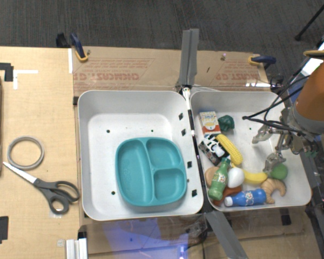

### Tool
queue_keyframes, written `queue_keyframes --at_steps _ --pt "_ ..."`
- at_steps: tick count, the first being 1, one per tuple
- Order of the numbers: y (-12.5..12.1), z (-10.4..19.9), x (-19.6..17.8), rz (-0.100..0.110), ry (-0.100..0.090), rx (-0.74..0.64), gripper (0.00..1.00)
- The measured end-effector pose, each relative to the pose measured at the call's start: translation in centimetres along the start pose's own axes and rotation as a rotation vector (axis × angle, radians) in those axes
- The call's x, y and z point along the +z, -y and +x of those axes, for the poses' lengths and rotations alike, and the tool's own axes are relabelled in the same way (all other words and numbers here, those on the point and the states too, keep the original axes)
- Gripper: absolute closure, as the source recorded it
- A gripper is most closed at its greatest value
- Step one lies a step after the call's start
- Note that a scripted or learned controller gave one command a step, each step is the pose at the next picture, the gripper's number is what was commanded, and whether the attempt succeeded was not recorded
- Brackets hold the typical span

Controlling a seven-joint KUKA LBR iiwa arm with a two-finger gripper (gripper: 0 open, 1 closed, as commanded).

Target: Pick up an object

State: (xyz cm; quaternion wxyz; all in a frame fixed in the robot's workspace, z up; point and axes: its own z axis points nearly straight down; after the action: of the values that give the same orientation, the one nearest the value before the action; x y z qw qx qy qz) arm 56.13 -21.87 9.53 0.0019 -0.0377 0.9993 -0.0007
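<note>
One end effector [271,149], mine, fingers spread and empty, over right bin [248,99]; green ball [279,171] sits just below-right of it, banana [254,176] lying crosswise just left.

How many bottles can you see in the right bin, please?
2: a green bottle standing tilted near the bin's left wall, and a blue bottle lying along the front edge. Others could be hidden under the pile.

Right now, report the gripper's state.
Gripper: open, holding nothing, poised over the right bin near the green ball.
</note>
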Motion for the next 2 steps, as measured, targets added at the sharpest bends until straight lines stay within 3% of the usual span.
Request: queue_keyframes --at_steps 1,2 --pt "-3.3 -8.2 0.2 -0.001 0.003 0.029 0.0" --pt "-8.7 -5.1 0.2 0.0 0.001 0.129 0.0"
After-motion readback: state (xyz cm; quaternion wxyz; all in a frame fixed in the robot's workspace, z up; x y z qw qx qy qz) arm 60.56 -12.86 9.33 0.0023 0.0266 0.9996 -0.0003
